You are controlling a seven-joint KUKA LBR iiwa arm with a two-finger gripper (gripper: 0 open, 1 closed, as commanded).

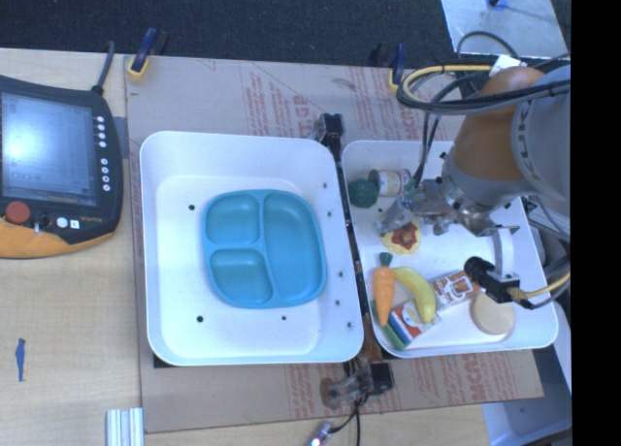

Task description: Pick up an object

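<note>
Now: gripper (opening unclear) over right bin | carton print unreadable

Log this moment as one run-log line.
arm: over right bin | gripper: above small red-yellow item | banana, carrot: untouched | left bin: blue plate

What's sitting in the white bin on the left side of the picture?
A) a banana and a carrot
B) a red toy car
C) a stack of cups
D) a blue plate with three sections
D: the left bin holds a blue divided plate with three compartments; the banana and carrot lie in the right bin instead.
</note>
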